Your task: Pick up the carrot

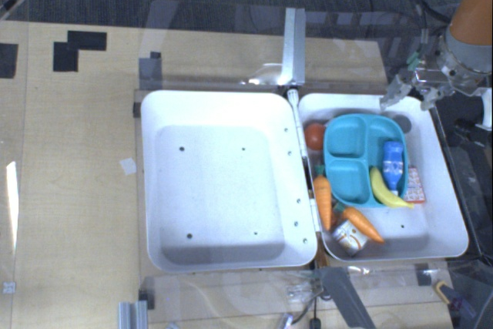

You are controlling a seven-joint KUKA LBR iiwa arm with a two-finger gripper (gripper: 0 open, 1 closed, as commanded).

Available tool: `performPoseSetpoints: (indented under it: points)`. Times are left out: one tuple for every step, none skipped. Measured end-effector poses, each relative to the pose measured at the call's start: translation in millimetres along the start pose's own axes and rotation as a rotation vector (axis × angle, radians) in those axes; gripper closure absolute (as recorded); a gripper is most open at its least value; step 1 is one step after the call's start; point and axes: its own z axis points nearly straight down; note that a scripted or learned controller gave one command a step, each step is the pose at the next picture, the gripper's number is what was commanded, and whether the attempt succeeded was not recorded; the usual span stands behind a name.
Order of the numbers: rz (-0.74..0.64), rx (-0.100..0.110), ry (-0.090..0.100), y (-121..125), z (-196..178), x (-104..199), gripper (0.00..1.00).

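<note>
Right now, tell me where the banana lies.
The banana lies in the right bin, on the blue tray's right compartment, just below the blue bottle.

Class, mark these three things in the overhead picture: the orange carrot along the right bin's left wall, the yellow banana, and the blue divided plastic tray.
Orange carrot (323, 200), camera view, middle of its body.
Yellow banana (387, 191), camera view, middle of its curve.
Blue divided plastic tray (350, 144), camera view, floor of its upper-left compartment.

One fixed camera looks down at a slant on both white bins (219, 108) from above.
</note>
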Motion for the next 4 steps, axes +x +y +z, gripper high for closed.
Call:
performPoseSetpoints:
  points:
    - [0.016,-0.002,0.0,-81,82,26,0.0]
    - [0.373,-0.028,-0.006,-155,123,68,0.0]
    - [0.497,-0.036,-0.013,-159,122,85,0.0]
    - [0.258,-0.001,0.0,-166,81,59,0.0]
